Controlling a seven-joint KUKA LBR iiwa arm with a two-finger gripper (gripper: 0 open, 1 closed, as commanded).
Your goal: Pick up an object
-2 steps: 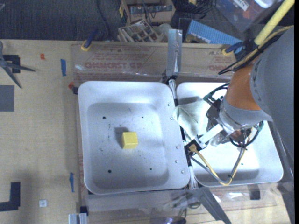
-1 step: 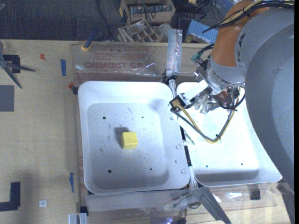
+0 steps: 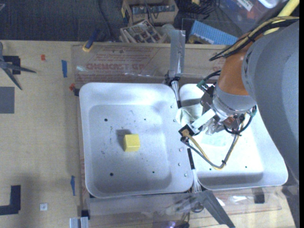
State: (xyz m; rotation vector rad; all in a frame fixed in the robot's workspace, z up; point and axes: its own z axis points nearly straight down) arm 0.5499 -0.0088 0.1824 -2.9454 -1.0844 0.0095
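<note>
A small yellow cube [image 3: 131, 142] lies alone on the floor of the left bin [image 3: 95, 99], a little left of its middle. My gripper [image 3: 216, 126] hangs low over the left part of the right bin [image 3: 256, 170], under the orange-banded wrist, far to the right of the cube. The wrist and cables hide what lies directly beneath the gripper.
The ridge where the two bins meet [image 3: 186, 151] runs between the cube and the gripper. A yellow cable loops down over the right bin's floor. An upright metal post [image 3: 177, 56] stands at the back between the bins. The bulky grey arm [image 3: 278, 80] covers the right bin's far side.
</note>
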